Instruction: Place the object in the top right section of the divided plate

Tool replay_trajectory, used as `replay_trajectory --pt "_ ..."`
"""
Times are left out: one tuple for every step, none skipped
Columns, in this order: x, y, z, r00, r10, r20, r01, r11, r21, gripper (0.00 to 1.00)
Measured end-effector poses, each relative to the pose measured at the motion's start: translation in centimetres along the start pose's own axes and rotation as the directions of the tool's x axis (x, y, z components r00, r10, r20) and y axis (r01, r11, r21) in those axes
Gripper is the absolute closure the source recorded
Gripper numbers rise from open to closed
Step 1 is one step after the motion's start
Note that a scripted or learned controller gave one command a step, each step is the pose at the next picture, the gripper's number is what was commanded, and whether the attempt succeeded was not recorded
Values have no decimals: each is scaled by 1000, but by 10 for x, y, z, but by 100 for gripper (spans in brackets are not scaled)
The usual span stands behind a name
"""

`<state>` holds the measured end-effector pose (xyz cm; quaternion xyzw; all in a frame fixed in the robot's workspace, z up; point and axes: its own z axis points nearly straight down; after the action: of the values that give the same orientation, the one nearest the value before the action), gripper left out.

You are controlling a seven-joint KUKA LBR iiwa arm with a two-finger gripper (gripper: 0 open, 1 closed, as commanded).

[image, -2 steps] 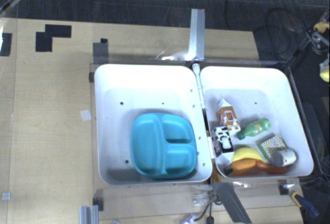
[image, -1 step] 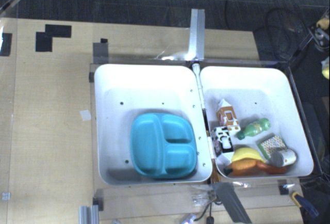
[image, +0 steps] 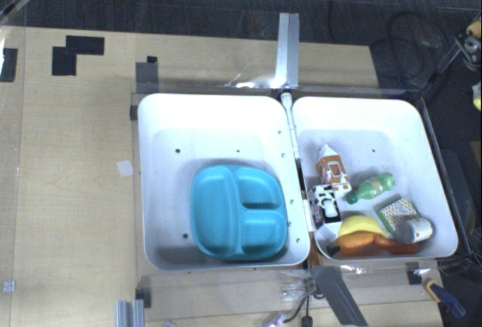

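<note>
- Jaws: whether they are spread or pressed together cannot be told from this view.
- The task names no particular object. The candidates lie clustered in the right-hand shallow white bin, toward its lower left.
- In the pile are a small orange-and-white carton, a green plastic bottle on its side, a yellow banana-shaped toy, a patterned little box and a grey cylindrical cup.
- Handling, as a judgement: these look like light, stiff toy pieces. The bottle and banana are smooth and rounded, so they are likely to slip.
- The carton stands a little apart with 2 flat faces, which makes it the easiest to pinch across its body.
- The destination is the light-blue divided plastic plate, which lies flat in the left-hand white bin. Its top right section holds nothing yet.
</note>
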<state>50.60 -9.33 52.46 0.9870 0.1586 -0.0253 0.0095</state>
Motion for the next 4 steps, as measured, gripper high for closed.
replay_trajectory --pt "1 0 -9 1000 -9 4 9 1000 -1 100" --pt "3 -1 -17 1000 -19 10 19 1000 -2 100" --pt "5 -1 -25 999 -28 15 28 1000 -3 100" --pt "6 -2 -34 999 -37 20 37 999 -4 100"
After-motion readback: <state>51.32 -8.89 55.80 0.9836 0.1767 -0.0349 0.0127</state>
